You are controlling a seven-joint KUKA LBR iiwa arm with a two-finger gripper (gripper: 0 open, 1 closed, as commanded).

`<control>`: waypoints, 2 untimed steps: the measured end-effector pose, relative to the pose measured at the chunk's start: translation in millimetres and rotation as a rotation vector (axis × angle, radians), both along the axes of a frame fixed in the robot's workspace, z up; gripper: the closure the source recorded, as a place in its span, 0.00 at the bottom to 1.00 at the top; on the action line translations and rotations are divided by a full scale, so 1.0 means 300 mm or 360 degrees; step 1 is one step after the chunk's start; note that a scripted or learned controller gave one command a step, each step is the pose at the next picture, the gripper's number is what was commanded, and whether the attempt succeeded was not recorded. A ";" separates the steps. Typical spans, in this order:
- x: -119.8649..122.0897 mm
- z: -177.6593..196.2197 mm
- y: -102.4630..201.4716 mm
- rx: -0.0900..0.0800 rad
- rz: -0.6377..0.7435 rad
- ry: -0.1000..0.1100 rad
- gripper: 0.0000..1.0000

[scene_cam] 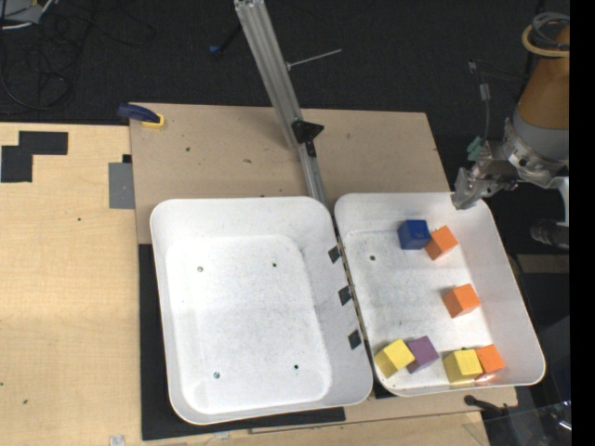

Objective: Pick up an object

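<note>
The right bin [507, 277] holds several small blocks. A blue block [414, 234] sits next to an orange one [442, 242] near the bin's far side. Another orange block [460, 299] lies mid-right. Along the near edge are a yellow block [395, 356], a purple block [422, 351], a second yellow block [461, 365] and an orange block [489, 359]. My gripper [468, 191] hangs over the bin's far right corner, up and to the right of the blue and orange pair. Nothing shows beneath it.
The left bin [177, 221] stands beside the right one, joined by black clips [344, 294]. A slanted metal rail [279, 86] rises behind the bins. A blue and yellow clamp [141, 114] lies at the bench's far left corner.
</note>
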State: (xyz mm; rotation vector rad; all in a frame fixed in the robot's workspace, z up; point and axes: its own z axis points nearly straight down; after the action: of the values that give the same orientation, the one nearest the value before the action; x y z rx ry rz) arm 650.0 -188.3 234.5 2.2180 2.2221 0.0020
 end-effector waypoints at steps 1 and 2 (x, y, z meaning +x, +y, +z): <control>-0.032 -0.034 0.163 0.0005 0.0003 0.0010 1.00; -0.091 -0.068 0.329 0.0005 0.0001 0.0013 1.00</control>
State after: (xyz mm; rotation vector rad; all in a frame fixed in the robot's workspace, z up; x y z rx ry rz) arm 622.6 -89.5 214.0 2.2231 2.2284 -0.0036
